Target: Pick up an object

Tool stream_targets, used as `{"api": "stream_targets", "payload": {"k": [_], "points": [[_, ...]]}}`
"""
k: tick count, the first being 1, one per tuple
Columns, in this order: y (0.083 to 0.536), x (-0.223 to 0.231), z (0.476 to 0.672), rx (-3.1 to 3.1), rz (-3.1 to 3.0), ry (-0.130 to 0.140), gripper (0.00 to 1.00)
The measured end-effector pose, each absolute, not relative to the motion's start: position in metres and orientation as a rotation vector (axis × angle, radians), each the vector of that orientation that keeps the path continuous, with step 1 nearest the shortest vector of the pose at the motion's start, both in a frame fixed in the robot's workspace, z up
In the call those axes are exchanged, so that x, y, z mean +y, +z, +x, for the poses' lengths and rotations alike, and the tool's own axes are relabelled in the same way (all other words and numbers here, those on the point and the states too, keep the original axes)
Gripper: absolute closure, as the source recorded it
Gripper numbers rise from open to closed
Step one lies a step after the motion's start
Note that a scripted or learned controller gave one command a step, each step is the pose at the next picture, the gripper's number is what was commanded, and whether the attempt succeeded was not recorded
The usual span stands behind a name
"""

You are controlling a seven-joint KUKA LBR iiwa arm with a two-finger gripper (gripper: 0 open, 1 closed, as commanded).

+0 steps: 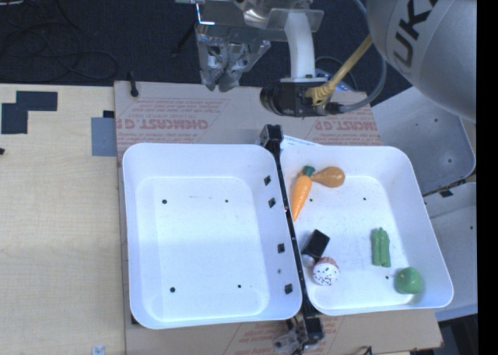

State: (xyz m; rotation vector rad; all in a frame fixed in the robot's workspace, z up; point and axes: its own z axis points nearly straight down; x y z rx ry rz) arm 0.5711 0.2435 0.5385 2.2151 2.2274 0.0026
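gripper [224,73]: up past the bins' far edge, nothing near it; can't tell its state
carrot [300,192]: well below-right, long axis near-vertical, green top pointing up

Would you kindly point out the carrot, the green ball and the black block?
carrot [300,192]: camera view, middle of its orange body.
green ball [408,280]: camera view, its centre.
black block [315,244]: camera view, its top face.

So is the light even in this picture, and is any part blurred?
Camera view: left bin is bright and almost washed out, right bin slightly dimmer; carrot and green ball are sharp; the claw is soft, against dark floor.
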Motion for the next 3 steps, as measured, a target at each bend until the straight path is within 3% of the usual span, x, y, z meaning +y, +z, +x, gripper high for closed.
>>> {"api": "stream_targets", "payload": {"k": [1, 2, 3], "points": [[0.5376, 0.2437, 0.5065, 2.228, 2.22, -0.009, 1.0], [0.537, 0.2443, 0.5088, 2.226, 2.219, -0.008, 0.0], [0.5465, 0.2454, 0.5086, 2.232, 2.215, -0.014, 1.0]]}}
